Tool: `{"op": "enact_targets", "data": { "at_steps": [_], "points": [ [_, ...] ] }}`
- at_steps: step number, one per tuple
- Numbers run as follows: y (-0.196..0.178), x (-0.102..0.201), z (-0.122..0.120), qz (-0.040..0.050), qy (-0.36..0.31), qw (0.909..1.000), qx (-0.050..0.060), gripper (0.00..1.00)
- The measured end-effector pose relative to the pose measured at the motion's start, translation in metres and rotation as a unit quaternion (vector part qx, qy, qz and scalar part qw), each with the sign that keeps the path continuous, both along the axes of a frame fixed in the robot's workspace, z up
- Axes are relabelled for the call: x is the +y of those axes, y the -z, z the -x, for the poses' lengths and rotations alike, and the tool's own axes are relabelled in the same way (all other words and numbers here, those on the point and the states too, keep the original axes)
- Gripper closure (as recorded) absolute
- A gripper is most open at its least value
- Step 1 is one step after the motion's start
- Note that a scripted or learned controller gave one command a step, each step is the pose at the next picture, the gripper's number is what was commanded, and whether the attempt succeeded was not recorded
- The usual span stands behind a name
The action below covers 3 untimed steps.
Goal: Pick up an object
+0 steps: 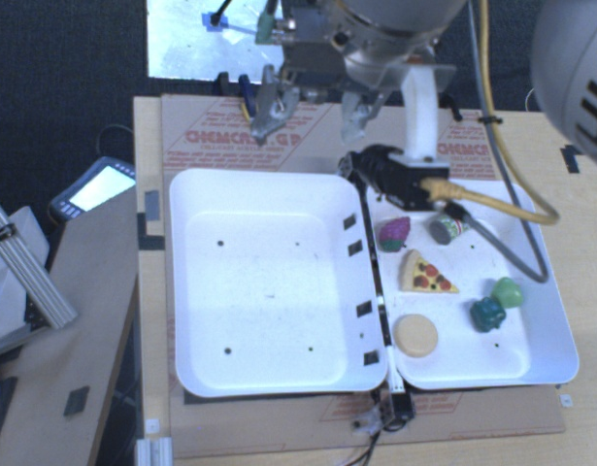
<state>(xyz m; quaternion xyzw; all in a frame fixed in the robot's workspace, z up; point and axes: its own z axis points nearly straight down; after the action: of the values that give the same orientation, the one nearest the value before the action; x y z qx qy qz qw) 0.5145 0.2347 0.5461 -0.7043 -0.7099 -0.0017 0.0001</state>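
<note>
Jaws (pixel 313 115) spread wide above bins' (pixel 269 187) far edge

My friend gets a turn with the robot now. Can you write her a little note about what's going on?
Gripper: open, holding nothing, up above the back edge of the left bin.
Things: all in the right bin - pizza slice, round cookie, purple-green toy, small can, green ball, teal toy.
Done: nothing picked up yet.
Left: reach into the right bin and grab one.
</note>
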Motion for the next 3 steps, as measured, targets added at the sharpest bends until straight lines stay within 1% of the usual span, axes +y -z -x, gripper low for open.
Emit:
{"op": "enact_targets", "data": {
  "at_steps": [3],
  "points": [
    [0.0,0.0,0.0,0.0,0.0,1.0,0.0,0.0]
  ]
}}
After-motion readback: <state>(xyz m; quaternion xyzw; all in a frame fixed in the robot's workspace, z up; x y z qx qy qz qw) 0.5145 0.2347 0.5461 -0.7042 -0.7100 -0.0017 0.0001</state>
